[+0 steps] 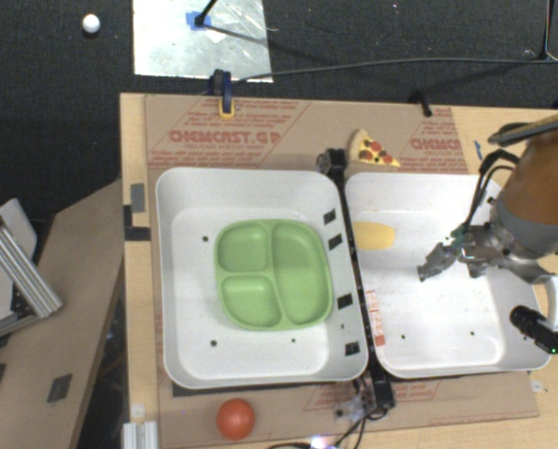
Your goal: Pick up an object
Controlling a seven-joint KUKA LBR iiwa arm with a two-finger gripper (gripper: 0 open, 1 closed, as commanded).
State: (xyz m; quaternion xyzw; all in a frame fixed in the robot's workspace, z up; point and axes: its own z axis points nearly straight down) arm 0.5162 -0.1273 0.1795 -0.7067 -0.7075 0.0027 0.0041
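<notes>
Starting at the left of the worktop (288, 120), we are looking at the left bin (180, 251), which is carrying a green divided plate (273, 274) lying flat near its middle. Just outside this bin's near edge, an orange ball (236, 418) is resting on the worktop. Moving rightward past the divider between the bins, a pizza-slice toy (375, 150) is lying on the worktop just beyond the far rim of the right bin (447, 344). Inside the right bin, a pale yellow object (373, 237) is lying close to the left wall and toward the far side; we are treating it as the pick target, since it is the one loose item within that bin. Further right, the pincer (435, 266) is hanging low over the bin floor, near the yellow object but apart from it, with nothing visible between its tips. We cannot tell whether the pincer is apart or together, as its tip is reading as a small dark shape. We are judging the step in hand to be the approach, with no grasp yet made. The next move is calling for travel leftward and toward the far side, centring over the yellow object before descending and closing.
</notes>
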